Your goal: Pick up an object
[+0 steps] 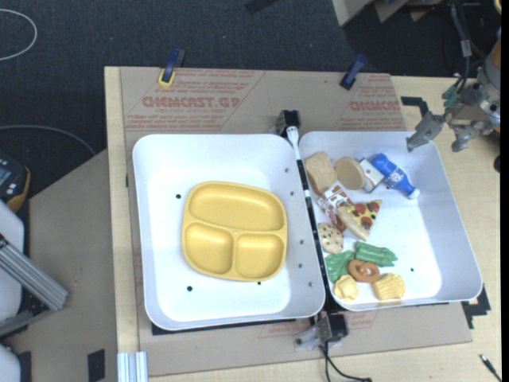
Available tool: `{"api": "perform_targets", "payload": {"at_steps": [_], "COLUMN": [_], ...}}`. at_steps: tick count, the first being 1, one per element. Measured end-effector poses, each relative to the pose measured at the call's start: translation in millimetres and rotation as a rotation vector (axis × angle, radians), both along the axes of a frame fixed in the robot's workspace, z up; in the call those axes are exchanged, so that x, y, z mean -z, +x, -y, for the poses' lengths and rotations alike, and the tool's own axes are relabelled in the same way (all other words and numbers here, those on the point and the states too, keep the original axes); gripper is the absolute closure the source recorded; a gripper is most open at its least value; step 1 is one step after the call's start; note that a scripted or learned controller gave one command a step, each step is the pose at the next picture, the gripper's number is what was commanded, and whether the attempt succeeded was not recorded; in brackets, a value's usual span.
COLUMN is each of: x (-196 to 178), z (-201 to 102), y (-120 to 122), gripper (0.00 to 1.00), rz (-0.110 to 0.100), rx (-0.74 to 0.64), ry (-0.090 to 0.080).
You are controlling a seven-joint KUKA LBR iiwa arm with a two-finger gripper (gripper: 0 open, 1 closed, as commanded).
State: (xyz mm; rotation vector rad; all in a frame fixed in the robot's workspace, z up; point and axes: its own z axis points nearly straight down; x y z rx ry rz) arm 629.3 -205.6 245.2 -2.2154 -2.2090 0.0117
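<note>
Toys lay heaped along the right bin's left side; nearest your tool was the blue bottle, down and left of it, long axis slanting toward that corner. You had its fingers spread, holding nothing.

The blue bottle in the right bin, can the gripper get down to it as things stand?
Probably yes. The blue bottle lies at the top of the pile with bare bin floor on its right, and the gripper, fingers spread, hangs just above and to the right with nothing between them.
</note>
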Motion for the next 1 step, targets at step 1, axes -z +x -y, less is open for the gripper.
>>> {"api": "perform_targets", "payload": {"at_steps": [1], "x": [-7.8], "z": [-0.5], "y": [2.6], "gripper": [0.0], "rz": [0.013], "rx": [-0.003], "ry": [-0.003]}}
